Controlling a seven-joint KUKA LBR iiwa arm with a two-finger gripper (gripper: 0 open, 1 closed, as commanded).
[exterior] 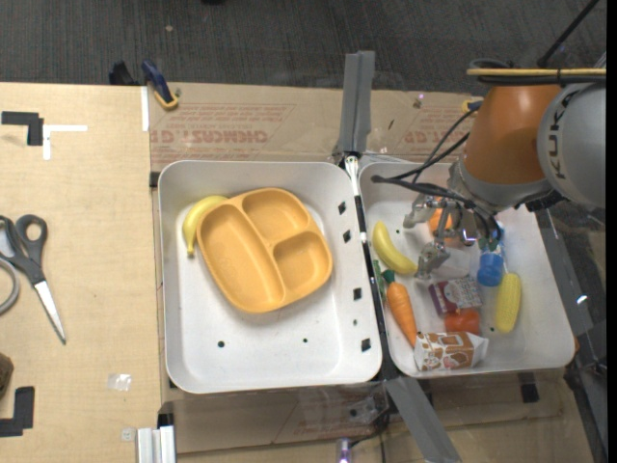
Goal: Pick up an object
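Reaching in from the right of the frame, the arm (525,133) w/ its orange band hangs over the upper part of the right bin (549,355), gripper (445,231) pointing down-left near the bin's upper middle. Fingers look slightly apart, w/ nothing visibly between them; one metal fingertip (431,256) sits just above a purple-and-white packet (453,292), can't tell if touching. Right bin holds the pickable stuff: a banana (392,249) at its left side, just left of the gripper; a carrot (401,309) below it, running down along the left wall; a small carton (449,351) at the bottom, w/ a red item (463,320) just above it; a blue bottle (491,268) right of the gripper; a yellow corn-like piece (507,301) further right, near the blue bottle. Something orange shows behind the fingers, too hidden to identify. Left bin (260,355), centre of frame, has a yellow divided plate (260,249) tilted across its upper half, & a second banana (198,218) tucked vs the plate's upper-left edge. Bins sit side by side, touching at a grey divider (355,104). On the wood bench (77,355) at far left lie scissors (37,268), well apart from both bins. A blue clip (157,82) sits at the cardboard's upper-left corner.
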